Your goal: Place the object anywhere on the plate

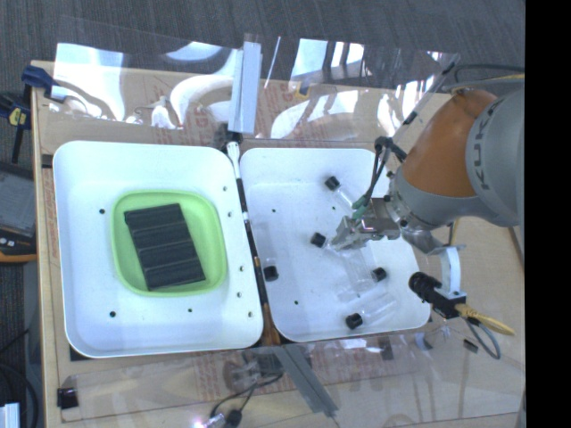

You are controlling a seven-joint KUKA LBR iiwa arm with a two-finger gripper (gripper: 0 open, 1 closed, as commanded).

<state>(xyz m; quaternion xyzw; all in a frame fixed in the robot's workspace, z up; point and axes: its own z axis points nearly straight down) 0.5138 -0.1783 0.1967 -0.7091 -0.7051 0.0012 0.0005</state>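
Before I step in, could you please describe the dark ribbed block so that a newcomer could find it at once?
Start at the left white bin, the one away from the grey arm. A lime-green square plate sits in its middle, and the dark ribbed rectangular block lies on that plate. It is far larger than the small black-capped clear pieces in the right bin.

The scene is brightly and evenly lit from overhead. Both white bins [152, 163] are near overexposed, their surfaces washed out with little texture. Strong glare patches and window-like reflections sit on the clear panel [294, 78] toward 12 o'clock. Shadows are soft and faint, mostly under the bin rims. Focus is moderate; small details look slightly soft and grainy, and the carpet [268, 3] at the top is dim.
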